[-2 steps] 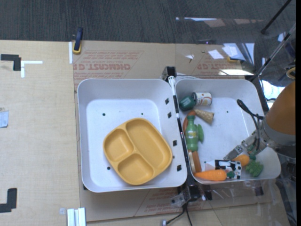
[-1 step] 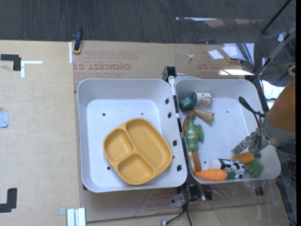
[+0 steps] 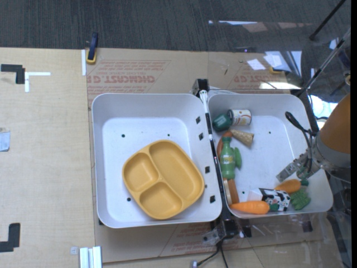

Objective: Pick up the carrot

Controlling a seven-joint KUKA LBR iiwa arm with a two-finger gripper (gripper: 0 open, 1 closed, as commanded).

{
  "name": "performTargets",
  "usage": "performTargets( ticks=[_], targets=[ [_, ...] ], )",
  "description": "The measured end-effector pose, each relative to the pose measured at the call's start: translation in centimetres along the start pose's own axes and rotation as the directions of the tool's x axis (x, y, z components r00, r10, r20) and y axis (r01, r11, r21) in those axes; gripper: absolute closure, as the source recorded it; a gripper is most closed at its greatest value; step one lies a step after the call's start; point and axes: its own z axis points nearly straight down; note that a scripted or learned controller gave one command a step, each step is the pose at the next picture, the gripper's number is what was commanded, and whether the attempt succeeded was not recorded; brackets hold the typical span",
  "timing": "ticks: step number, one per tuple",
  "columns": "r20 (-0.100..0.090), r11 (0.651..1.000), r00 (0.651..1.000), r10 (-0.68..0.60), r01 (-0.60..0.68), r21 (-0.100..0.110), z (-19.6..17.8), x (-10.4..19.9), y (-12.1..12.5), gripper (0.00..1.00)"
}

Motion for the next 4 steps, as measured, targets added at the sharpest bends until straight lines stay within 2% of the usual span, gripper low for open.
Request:
performTargets(
  ticks=[1, 2, 3, 4],
  targets=[
    [-0.005, 0.877, 0.877, 0.481, -0.481, 0.016, 2.0, 5.2, 6.0, 1.0],
    [-0.005, 0.877, 0.877, 0.481, -0.481, 0.016, 2.0, 5.2, 6.0, 0.0],
    [-0.01, 0.984, 0.984, 0.178, -0.178, 0.012, 1.9, -1.3, -1.4, 0.0],
    [-0.006, 0.983, 0.983, 0.182, -0.182, 0.008, 1.0, -1.5, -1.2, 1.0]
  ],
)
